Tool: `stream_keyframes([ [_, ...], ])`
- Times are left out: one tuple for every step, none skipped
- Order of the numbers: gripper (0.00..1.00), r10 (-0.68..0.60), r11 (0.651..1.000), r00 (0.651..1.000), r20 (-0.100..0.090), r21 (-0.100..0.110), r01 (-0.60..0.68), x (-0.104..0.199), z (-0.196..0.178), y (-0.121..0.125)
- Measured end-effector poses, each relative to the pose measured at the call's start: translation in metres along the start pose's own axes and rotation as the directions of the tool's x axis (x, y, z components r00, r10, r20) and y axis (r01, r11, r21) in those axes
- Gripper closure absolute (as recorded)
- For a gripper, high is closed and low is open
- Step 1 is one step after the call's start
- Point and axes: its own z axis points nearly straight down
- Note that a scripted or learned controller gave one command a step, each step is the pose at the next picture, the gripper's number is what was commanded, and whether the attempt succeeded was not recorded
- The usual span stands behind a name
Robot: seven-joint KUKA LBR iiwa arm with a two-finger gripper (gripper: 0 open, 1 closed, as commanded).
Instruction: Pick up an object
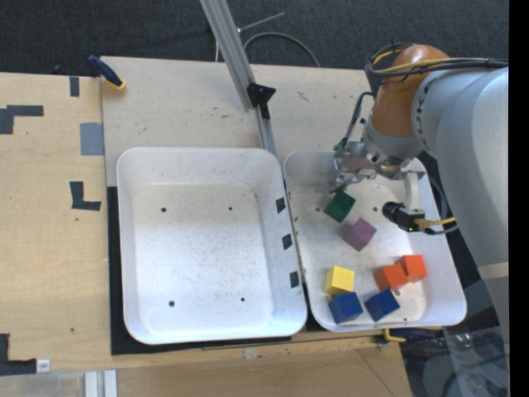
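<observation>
While gripper [345, 182] nears green cube [339, 207]

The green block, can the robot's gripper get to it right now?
Probably yes. The gripper hangs right over the green block in the right bin, and the purple block beside it leaves the top free.

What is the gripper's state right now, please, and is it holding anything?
Gripper: right above the green block in the right bin; whether it grips the block cannot be told.
</observation>
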Motion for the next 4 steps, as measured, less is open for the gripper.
stream_keyframes([
  [1.0,0.001,1.0,1.0,-0.001,-0.008,-0.001,0.005,-0.063,0.004],
  [1.0,0.002,1.0,1.0,0.0,-0.009,-0.002,0.004,-0.125,0.01],
  [1.0,0.002,1.0,1.0,-0.001,-0.005,-0.002,0.005,-0.152,0.011],
  [1.0,0.002,1.0,1.0,-0.001,-0.001,-0.002,0.046,-0.142,-0.008],
])
